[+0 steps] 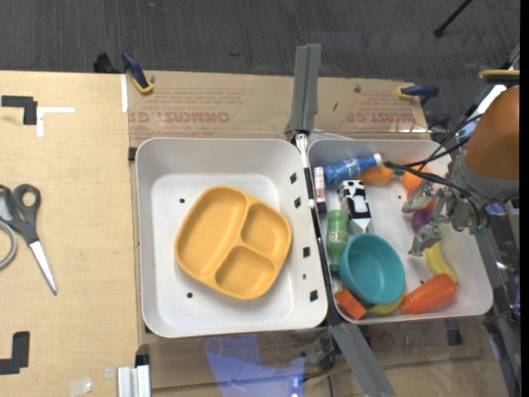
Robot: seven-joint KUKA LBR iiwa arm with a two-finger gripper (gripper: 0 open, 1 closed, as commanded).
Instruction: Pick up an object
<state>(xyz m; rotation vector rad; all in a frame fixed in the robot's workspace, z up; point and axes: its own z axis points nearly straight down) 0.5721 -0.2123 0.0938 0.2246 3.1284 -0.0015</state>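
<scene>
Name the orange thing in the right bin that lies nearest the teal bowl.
The small orange block, touching the teal bowl's lower left rim. The orange carrot lies further right; the other orange pieces sit higher up.

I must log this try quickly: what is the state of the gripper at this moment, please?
Gripper: low over the right bin, above the yellow banana; open or closed cannot be told, and no object is seen in its grasp.

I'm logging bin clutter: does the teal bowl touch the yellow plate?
Apart. The camera view shows the bowl in the right bin and the plate in the left, with bin walls between them.
</scene>
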